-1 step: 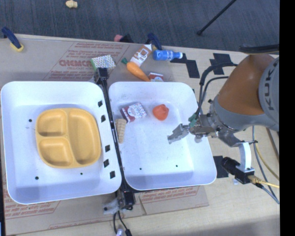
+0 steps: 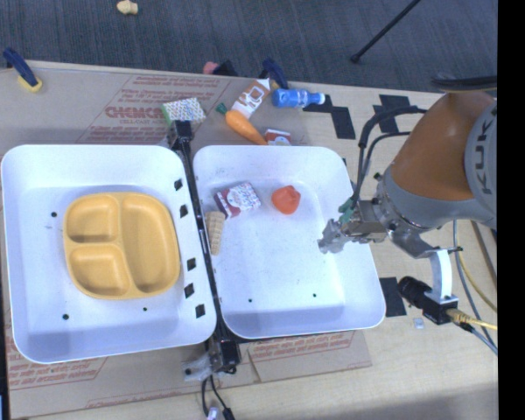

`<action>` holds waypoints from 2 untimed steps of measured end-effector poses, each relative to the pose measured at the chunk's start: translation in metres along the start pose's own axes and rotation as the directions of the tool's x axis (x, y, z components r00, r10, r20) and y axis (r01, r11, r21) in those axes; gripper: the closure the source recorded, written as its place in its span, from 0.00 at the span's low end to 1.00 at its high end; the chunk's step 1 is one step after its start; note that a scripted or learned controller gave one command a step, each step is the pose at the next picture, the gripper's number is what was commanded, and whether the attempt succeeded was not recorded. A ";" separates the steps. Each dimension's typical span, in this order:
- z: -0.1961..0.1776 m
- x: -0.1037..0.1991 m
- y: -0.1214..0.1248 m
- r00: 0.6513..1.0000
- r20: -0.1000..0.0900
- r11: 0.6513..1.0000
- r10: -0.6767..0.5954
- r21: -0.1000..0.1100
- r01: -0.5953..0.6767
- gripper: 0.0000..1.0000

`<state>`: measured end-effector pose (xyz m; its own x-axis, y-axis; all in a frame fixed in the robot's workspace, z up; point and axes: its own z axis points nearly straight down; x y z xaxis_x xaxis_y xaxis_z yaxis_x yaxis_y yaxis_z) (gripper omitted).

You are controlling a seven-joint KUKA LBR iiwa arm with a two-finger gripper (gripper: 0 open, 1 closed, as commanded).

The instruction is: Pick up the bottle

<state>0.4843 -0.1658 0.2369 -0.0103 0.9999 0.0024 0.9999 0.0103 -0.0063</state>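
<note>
A small blue bottle (image 2: 294,99) lies on its side on the cardboard behind the right bin (image 2: 359,297), outside it. Beside it to the left lies a white bottle with an orange label (image 2: 251,98), also outside the bins. My gripper (image 2: 332,238) hangs over the right part of the right bin, close to its right wall, well in front of both bottles. Nothing shows between its tips. The grey wrist and orange band (image 2: 437,151) rise to its right.
In the right bin lie a red and white carton (image 2: 237,199), a red round fruit (image 2: 285,199) and a waffle cone (image 2: 215,231) by the left wall. A yellow divided plate (image 2: 121,243) lies in the left bin (image 2: 26,322). A carrot (image 2: 243,127) rests behind the bins.
</note>
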 end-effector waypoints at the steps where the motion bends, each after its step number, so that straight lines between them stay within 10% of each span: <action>1: 0.085 0.063 -0.008 0.984 0.000 0.984 0.176 -0.001 -0.176 1.00; 2: -0.076 -0.008 -0.008 0.998 0.004 0.998 -0.056 -0.006 0.056 1.00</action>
<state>0.4768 -0.1744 0.3133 -0.0658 0.9978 -0.0014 0.9978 0.0658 0.0000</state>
